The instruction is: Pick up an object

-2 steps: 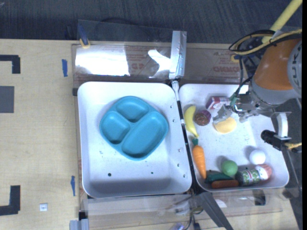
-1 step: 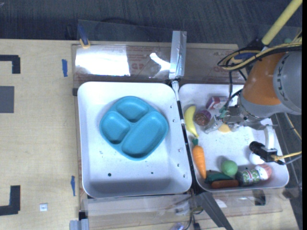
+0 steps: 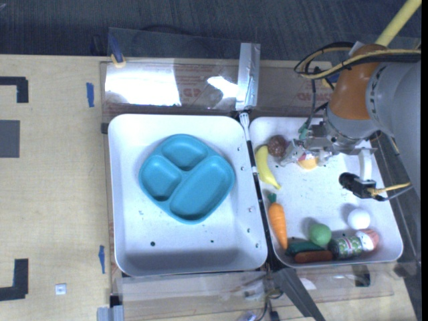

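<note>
gripper [image 3: 309, 147] low in right bin [image 3: 374, 246] | yellow-orange object [image 3: 307, 160] directly beneath, brown ball [image 3: 278, 145] just left | fingers: cannot tell if apart or clamped

1. We see a divided plate [image 3: 187, 177] in the left bin [image 3: 127, 246]
2. In the right bin [image 3: 388, 239], a banana [image 3: 265, 168] lies by the left wall, a carrot [image 3: 277, 223] before it
3. A can [image 3: 353, 244] lies right of the carrot
</note>
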You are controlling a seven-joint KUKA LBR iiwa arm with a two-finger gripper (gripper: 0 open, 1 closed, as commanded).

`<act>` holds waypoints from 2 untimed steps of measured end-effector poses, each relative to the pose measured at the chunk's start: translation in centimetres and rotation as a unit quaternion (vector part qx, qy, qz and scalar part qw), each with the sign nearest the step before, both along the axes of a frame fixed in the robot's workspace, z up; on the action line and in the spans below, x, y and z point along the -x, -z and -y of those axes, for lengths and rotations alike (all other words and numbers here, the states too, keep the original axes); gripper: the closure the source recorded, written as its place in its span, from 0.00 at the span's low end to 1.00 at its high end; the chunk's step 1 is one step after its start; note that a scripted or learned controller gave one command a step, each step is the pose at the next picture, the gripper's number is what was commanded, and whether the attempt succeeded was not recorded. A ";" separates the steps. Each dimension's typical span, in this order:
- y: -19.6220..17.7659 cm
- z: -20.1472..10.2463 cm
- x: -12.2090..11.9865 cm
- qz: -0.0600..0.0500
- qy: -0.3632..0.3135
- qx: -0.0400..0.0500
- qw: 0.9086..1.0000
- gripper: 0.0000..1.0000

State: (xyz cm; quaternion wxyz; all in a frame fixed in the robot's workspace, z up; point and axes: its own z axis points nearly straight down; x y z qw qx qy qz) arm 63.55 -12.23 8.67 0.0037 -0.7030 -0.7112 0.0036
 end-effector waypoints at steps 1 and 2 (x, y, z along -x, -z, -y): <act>-6.9 -2.5 3.3 0.006 0.112 0.000 0.994 0.00; -9.8 -2.7 3.3 0.007 0.100 0.001 0.995 0.00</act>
